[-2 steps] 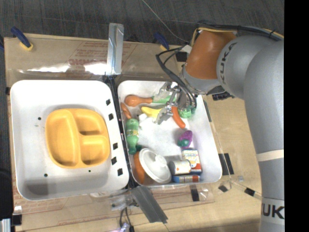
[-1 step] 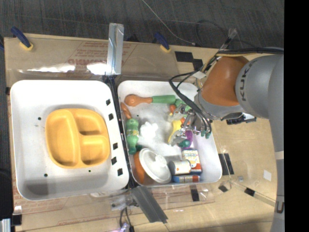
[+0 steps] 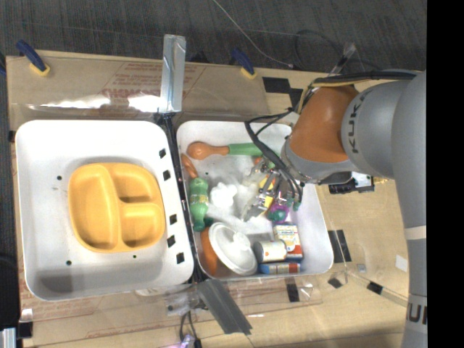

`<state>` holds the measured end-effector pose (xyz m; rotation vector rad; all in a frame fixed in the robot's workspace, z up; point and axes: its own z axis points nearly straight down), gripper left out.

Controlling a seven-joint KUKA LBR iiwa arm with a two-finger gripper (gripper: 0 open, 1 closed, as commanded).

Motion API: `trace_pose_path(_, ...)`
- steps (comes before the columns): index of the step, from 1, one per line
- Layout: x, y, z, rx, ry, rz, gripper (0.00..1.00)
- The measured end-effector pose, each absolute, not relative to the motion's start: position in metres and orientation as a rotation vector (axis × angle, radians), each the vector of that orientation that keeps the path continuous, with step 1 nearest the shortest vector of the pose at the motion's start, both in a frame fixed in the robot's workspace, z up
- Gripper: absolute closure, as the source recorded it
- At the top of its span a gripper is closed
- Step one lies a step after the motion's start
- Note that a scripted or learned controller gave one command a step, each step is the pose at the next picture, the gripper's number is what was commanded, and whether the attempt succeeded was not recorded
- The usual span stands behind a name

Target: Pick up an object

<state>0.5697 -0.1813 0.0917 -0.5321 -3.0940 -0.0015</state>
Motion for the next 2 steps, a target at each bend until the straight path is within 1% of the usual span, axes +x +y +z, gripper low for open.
trace_pose_path(1,0.571,-0.18,0.102,-0.519,-3.098,-0.001,1.0)
trace_pose_path(2,0.586,-0.146,0.194,-0.823,-3.038,0.0,1.0)
